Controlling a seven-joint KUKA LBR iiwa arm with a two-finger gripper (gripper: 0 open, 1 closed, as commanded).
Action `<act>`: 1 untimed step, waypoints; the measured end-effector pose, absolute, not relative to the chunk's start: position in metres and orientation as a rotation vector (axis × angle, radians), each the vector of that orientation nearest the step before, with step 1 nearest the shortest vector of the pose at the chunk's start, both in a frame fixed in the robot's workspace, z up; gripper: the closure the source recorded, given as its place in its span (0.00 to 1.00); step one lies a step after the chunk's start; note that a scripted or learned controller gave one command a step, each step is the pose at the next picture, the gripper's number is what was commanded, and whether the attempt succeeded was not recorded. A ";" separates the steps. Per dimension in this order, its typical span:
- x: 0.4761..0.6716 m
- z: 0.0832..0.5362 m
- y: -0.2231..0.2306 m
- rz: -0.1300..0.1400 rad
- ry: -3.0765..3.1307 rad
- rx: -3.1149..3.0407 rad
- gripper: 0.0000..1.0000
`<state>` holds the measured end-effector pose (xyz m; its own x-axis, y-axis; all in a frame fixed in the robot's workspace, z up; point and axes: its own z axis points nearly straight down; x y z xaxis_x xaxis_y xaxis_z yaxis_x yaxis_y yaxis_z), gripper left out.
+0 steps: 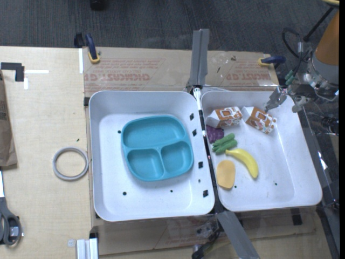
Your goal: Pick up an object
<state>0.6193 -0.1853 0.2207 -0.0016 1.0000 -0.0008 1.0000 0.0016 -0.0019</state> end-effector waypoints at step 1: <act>0.620 0.229 -0.186 0.005 -2.226 -2.216 1.00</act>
